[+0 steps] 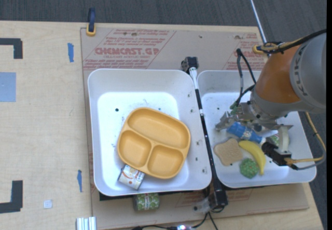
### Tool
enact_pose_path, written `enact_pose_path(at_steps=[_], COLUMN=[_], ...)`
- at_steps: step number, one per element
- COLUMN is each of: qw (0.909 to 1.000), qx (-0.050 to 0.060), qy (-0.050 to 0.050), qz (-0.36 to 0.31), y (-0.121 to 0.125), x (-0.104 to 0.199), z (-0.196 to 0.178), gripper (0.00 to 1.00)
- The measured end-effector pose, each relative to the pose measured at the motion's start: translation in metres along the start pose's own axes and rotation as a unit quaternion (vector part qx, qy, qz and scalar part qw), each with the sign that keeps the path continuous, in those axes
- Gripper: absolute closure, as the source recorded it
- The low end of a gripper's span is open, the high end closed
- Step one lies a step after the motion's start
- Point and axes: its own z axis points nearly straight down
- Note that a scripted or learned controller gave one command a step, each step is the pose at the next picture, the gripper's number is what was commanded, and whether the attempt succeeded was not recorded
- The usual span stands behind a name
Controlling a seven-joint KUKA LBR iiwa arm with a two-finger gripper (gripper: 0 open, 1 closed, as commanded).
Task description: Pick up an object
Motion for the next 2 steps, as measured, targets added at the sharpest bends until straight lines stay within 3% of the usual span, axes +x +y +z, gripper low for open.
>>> enact_pose_path(at_steps=[1,2], qw=[1.0,1.0], qx=[-0.003,-0.003], qy=[-0.001,-0.001], qz=[0.001,0.001], y=[0.0021,0.0019], x=[-0.0007,-0.0007], z=[-0.0114,-0.0112], gripper=[1.0,0.0])
